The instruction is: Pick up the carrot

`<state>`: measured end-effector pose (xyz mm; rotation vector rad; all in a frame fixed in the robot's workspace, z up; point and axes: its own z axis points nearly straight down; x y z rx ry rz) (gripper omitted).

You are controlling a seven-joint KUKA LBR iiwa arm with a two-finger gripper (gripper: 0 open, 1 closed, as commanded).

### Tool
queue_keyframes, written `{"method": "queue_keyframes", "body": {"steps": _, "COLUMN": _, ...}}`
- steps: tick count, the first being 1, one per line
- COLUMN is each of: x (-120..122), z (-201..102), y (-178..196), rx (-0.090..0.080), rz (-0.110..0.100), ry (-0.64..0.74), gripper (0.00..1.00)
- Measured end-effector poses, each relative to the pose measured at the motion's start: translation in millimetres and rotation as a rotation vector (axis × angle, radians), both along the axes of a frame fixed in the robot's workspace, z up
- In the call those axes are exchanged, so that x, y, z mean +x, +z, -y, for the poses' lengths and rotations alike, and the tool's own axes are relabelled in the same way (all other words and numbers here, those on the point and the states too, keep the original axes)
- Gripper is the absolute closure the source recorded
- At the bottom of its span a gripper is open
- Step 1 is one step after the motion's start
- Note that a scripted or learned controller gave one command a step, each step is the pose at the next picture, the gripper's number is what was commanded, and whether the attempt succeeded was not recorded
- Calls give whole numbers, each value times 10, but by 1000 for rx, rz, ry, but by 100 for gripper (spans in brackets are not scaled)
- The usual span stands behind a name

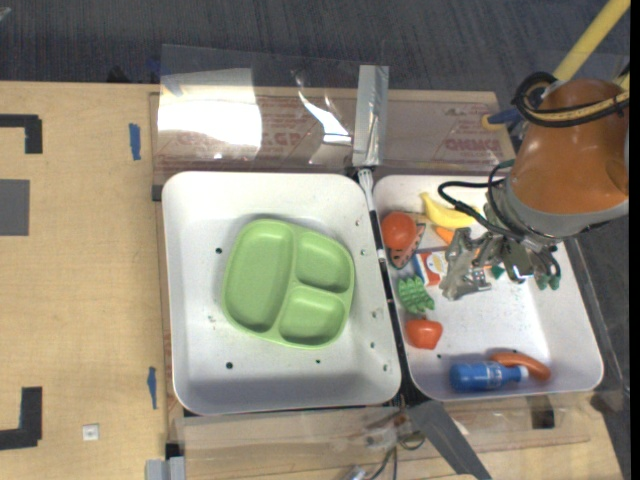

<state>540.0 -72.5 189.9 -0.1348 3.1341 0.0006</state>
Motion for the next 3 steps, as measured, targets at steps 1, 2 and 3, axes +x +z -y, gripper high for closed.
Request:
{"method": "queue_keyframes", "body": {"steps": 1, "x": -1, "z": -3, "y": -3, "rx": 0, "rz": -1, "ry": 1, "gripper": 0}}
{"method": "queue_keyframes", "body": {"steps": 2, "x": 506, "z": 408, "y": -948, "rx": 0, "rz": 2, "ry": -16, "gripper": 0}}
{"method": "queue_keyframes", "body": {"steps": 3, "x": 526, "z": 400, "y": -836, "rx": 0, "rz": 8, "ry": -16, "gripper": 100}}
